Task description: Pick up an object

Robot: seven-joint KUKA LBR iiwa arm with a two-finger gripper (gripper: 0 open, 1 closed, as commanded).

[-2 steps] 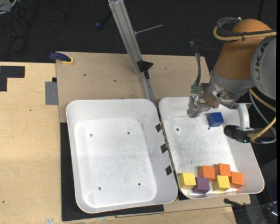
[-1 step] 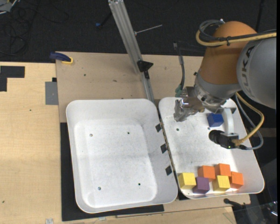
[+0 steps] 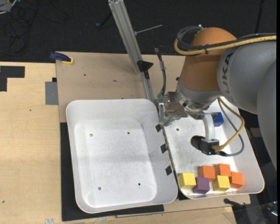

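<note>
Blocks are sitting in a small bunch at the near end of the right bin, and one of them is the thing to pick up. They are looking like little toy cubes with flat sides. A yellow block is sitting at the left end of the bunch. A purple block is sitting just beside it. Orange ones and one more yellow one are crowding together next to that. A blue block is lying alone at the far end of the same bin, partly hiding behind the arm.

The gripper is hanging over the far left corner of the right bin, just beside the edge where the two bins are meeting. It is well apart from the bunch of blocks. I am not able to tell if it is open or closed, because it is looking too small and dark from up here.

I am guessing the job is only at the reaching step, with no block lifted yet. Next, the gripper is going to need to travel toward the near end, line up over one block, and come straight down. The yellow block at the left end is looking like the easiest pick, since free space is lying on its left side. The crowded ones are looking harder, because their neighbours are leaving little room. The left bin is sitting alongside on the worktop.
</note>
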